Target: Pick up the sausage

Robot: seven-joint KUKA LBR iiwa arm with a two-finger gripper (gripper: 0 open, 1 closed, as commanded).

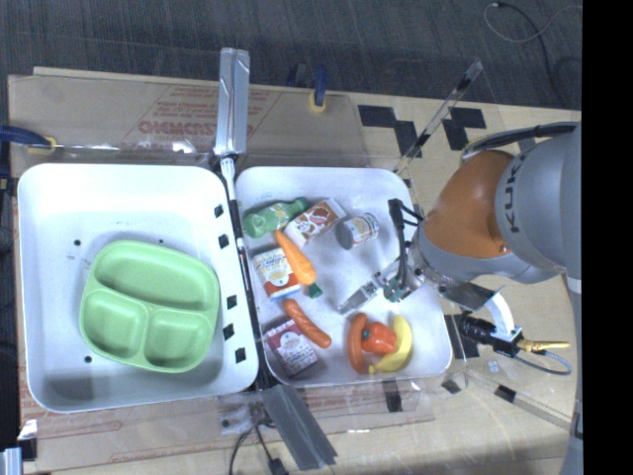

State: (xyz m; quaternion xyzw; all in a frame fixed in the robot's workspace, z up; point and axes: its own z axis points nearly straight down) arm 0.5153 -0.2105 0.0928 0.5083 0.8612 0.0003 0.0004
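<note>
A: Where does the sausage [308, 324] lie in the camera view?

B: In the right bin [431, 360], toward its near-left part. It lies slanted, between a small snack packet [276, 272] above it and another packet [291, 349] at the bin's near-left corner. A carrot [296, 255] sits just above, also slanted.

A: And the tool [368, 292]?

B: It is low in the same bin, about the middle, reaching in from the right under the orange-banded arm [475, 216]. The sausage is to its left and a little nearer the bin's front edge, apart from it, not touching.

A: Are its fingers apart or together?

B: I cannot tell; they are too small and blurred against the white floor. Nothing shows between them.

A: What else is close by?

B: A banana [398, 349] and a red-orange pepper [371, 339] just below the tool, a small can [357, 230] above it, a green bottle [267, 218] at the far-left corner. The left bin [40, 265] holds a green divided plate [150, 306].
</note>
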